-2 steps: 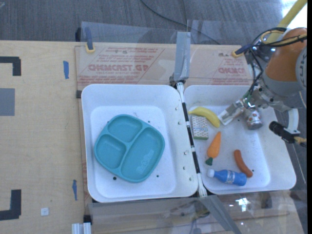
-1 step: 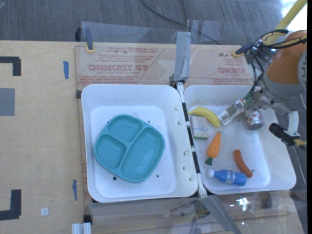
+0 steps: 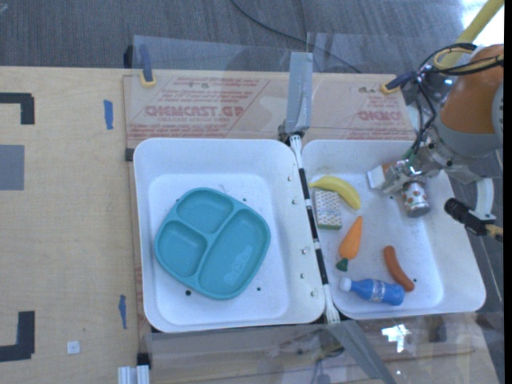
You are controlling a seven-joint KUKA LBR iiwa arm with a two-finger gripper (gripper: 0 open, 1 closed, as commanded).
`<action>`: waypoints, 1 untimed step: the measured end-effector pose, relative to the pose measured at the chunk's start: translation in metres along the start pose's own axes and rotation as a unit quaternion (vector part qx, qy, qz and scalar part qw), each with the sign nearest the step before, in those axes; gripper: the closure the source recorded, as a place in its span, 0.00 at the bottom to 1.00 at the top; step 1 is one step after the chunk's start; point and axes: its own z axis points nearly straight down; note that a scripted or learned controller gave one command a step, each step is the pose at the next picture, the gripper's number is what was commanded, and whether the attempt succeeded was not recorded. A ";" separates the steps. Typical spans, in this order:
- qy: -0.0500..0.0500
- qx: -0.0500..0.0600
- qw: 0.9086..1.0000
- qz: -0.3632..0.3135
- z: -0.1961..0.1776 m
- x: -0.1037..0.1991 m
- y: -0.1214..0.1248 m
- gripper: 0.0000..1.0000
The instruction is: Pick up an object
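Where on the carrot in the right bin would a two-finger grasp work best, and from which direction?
Grip the carrot around its thicker orange middle, coming straight down from above, with the fingers closing across its narrow width. It lies flat, running from its green end near the blue bottle up toward the sponge. Bare bin floor lies on its right; the sponge crowds the upper end, so stay lower.
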 end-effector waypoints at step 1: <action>-0.022 0.003 0.997 -0.071 -0.111 0.037 0.045 1.00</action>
